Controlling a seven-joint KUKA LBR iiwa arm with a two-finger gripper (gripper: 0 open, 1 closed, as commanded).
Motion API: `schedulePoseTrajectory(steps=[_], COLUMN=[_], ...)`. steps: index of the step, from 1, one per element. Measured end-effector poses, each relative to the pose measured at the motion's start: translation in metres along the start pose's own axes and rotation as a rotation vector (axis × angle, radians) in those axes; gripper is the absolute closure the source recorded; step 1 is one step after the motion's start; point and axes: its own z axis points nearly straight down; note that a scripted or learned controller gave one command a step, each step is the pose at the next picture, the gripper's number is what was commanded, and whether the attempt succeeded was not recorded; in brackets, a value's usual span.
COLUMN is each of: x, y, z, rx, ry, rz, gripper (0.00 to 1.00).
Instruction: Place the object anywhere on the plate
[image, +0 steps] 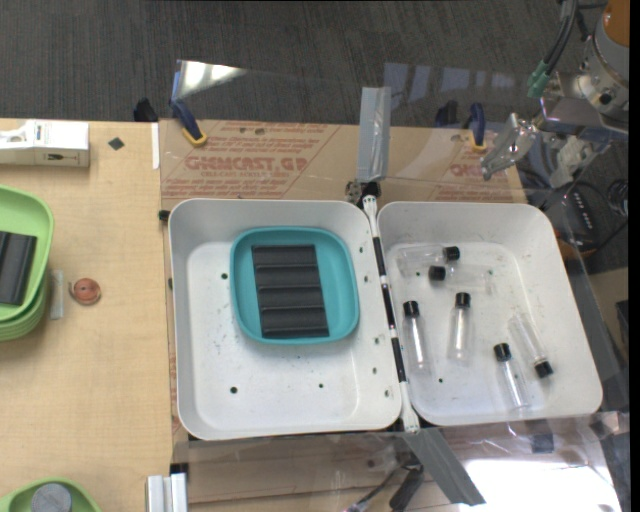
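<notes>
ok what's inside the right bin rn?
The right bin holds six clear tubes with black caps, loose on its floor: two near the back, two mid, two front right. Whether the tubes contain anything can't be told. The teal plate sits in the left bin.

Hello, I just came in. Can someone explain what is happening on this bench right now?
A robot arm should move an object onto the teal plate, which sits in the left bin with a black ridged insert on it. Several clear vials with black caps lie loose in the right bin. The pincer is up above the right bin's far edge, away from the vials. No vial is on the plate yet.
</notes>
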Motion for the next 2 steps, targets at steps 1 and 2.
schedulePoseTrajectory(steps=[1,2], x=[-0.091,-0.157], y=[0.031,0.046], z=[0.001,0.001], rx=[0.001,0.002], ry=[0.0,0.0], rz=[0.098,0.276], gripper=[0.0,0.0])
